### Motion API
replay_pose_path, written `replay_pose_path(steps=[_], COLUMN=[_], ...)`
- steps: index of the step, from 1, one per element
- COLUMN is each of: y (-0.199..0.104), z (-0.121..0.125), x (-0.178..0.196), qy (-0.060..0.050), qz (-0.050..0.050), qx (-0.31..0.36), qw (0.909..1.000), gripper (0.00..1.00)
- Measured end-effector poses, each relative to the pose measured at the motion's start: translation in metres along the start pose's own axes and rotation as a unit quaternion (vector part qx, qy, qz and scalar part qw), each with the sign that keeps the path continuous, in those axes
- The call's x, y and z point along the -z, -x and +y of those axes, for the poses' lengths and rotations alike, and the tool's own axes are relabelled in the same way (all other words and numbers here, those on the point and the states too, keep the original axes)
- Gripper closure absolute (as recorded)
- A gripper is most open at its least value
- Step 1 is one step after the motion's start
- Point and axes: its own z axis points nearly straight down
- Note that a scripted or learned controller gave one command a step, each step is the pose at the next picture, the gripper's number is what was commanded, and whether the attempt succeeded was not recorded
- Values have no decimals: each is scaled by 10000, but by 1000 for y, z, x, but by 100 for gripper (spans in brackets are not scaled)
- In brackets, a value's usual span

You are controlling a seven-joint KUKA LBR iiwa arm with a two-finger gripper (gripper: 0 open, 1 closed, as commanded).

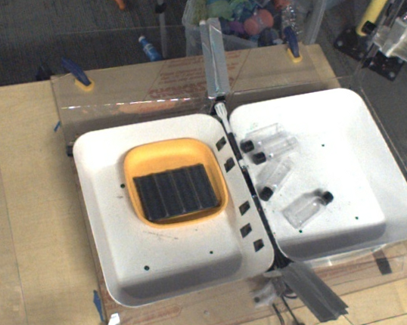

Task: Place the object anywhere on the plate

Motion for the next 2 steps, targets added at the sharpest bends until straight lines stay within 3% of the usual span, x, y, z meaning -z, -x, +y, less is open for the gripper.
replay_pose_path(steps=[1,2], y=[1,-2], z=[0,-5], x=[51,51], qy=[7,4], qz=[0,21], qx=[1667,3522], qw=[9860,9359], gripper=[100,100])
